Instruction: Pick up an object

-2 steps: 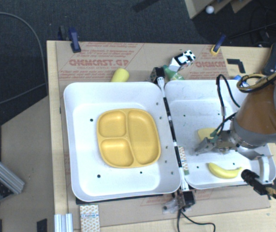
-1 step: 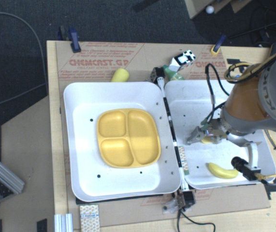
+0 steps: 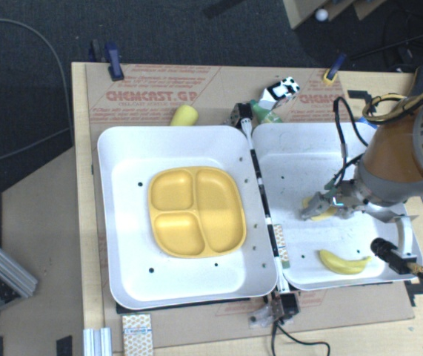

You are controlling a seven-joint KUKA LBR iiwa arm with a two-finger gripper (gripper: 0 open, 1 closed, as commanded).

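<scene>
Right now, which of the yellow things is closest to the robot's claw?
The banana in the right bin, just below the gripper. The yellow divided plate sits in the left bin, and the small yellow object lies outside on the bench.

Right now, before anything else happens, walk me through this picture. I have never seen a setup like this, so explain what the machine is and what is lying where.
One camera fixed above a bench looks down at a slant. The grey machine with the orange band, coming in from the picture's right, is a robot arm. Its gripper, the grasping part, is down low inside the right bin. I cannot tell from here whether the gripper has hold of anything.

Two shallow white bins sit side by side on the bench. The left bin holds a yellow plate divided into three compartments. The right bin holds a banana near its front edge, apart from the gripper. Behind the bins, on the bench, lies a small yellow object, and near it a black-and-white one.

The arm's job is to pick something up.
</scene>
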